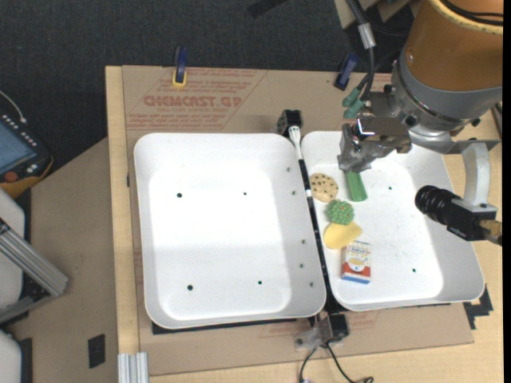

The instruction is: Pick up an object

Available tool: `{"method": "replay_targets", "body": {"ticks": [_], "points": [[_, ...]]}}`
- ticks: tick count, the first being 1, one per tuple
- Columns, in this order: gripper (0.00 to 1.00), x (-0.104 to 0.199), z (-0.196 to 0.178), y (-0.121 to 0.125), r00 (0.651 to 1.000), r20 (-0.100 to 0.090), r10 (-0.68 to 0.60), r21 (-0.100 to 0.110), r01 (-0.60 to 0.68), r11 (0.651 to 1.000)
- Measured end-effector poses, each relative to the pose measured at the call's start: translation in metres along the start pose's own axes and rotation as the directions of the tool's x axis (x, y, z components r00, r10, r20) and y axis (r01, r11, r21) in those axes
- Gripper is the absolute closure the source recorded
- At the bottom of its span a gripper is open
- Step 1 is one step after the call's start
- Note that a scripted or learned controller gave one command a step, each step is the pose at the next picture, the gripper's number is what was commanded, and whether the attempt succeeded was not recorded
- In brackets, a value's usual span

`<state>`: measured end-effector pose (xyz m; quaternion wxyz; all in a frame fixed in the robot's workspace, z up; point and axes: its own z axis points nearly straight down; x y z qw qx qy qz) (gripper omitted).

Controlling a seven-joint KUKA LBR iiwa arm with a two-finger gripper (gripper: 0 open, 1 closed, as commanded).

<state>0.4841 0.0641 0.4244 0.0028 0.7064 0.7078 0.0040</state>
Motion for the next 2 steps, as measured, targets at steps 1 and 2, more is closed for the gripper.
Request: {"method": "replay_targets", "body": {"ticks": [1,2], "points": [[1.00,0.036,0.031,-0.006,1.000,0.002,-0.002,0.014,0.002,1.000],[1.00,-0.019,0.048,-0.005,1.000,0.003,0.009,0.013,-0.009,1.000]]}}
